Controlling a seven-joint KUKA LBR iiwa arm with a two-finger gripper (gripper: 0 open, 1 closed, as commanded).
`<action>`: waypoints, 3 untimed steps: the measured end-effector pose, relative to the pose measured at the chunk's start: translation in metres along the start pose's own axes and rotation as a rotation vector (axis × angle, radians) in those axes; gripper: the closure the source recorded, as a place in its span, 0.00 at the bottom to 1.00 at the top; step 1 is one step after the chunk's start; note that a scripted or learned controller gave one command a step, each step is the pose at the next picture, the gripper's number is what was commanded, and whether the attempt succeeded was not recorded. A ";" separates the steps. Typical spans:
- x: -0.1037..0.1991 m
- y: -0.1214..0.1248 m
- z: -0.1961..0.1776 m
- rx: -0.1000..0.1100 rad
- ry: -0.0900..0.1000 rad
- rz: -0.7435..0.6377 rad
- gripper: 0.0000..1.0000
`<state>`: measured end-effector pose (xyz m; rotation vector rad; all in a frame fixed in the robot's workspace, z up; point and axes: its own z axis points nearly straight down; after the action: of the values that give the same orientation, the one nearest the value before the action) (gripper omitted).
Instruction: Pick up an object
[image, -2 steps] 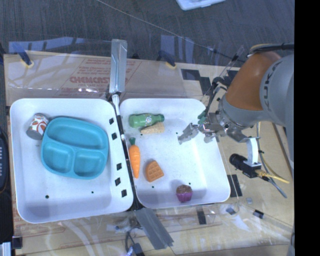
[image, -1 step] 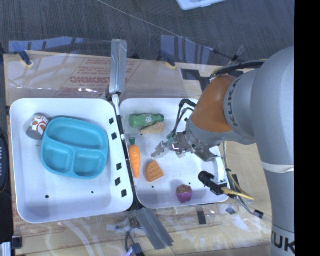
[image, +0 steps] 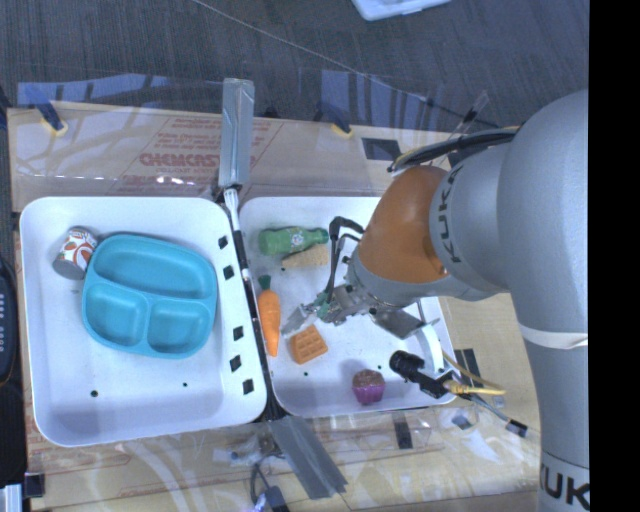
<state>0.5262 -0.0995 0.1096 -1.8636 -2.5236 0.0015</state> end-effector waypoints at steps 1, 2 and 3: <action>-0.013 0.030 0.016 -0.004 -0.008 -0.058 0.00; 0.002 -0.032 0.017 -0.004 -0.010 -0.233 0.00; 0.006 -0.030 0.008 -0.004 -0.005 -0.241 1.00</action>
<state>0.4961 -0.1029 0.1019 -1.5497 -2.7348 -0.0003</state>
